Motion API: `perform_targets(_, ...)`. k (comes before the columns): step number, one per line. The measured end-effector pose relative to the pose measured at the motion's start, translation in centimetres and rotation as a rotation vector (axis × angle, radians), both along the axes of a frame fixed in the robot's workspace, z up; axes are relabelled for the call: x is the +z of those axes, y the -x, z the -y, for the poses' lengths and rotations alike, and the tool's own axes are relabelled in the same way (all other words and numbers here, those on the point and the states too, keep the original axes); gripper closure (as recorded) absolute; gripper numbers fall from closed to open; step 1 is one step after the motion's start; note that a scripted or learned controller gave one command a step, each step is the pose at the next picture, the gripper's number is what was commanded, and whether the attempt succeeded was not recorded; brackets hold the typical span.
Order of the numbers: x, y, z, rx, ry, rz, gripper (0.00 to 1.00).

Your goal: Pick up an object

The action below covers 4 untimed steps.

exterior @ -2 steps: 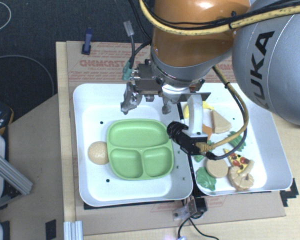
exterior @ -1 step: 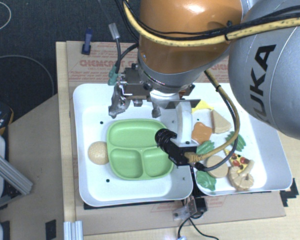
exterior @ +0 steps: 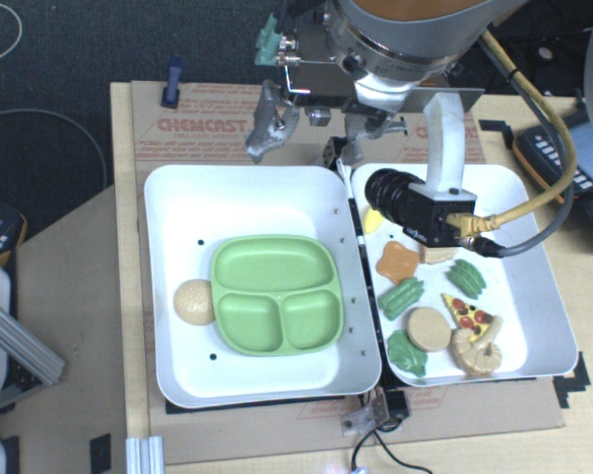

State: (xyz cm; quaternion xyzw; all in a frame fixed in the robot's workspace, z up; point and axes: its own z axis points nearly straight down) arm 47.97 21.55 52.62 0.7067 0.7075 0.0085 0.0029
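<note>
While hand [exterior: 304,138] hangs above back rim of left bin [exterior: 168,265], jaws apart, nothing held: orange toy piece [exterior: 398,261] lies in right bin [exterior: 546,299], near its left wall. Likely light, rigid plastic, slick. Pinch across narrow edges.

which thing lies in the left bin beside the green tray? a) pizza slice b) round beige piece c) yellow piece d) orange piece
b: the round beige piece lies by the left edge of the green divided tray in the left bin, while the pizza slice and orange piece lie in the right bin.
</note>
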Motion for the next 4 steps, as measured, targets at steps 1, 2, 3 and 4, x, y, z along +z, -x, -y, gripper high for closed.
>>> perform_targets(1,0.2,0.0,-0.2,0.003,0.006,-0.013,1.00)
perform_targets(2,1.3,0.0,-0.2,0.004,0.005,-0.011,1.00)
perform_targets(3,-10.1,0.1,10.1,-0.013,0.013,-0.029,1.00)
perform_targets(4,-8.4,0.0,9.4,-0.001,0.007,-0.013,1.00)
